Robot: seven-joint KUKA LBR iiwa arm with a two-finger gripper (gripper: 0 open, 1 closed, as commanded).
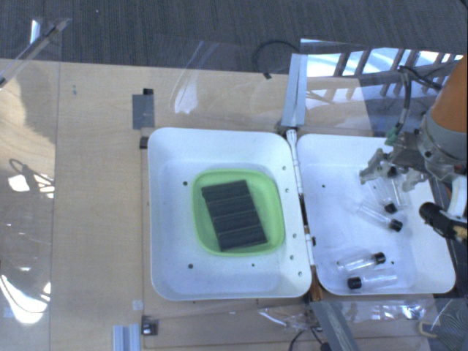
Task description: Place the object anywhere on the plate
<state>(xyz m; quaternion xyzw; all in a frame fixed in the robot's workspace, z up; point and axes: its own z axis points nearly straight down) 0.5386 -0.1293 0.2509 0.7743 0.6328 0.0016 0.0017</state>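
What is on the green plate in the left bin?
A dark ribbed rectangular block lies on the green plate, roughly centred. Whatever is beneath the block is covered.

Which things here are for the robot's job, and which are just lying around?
For the job:
- square green plastic plate in the left white bin
- dark grey ridged rectangular block lying on it
- robot gripper

Just lying about:
- clear plastic tubes with black caps in the right white bin
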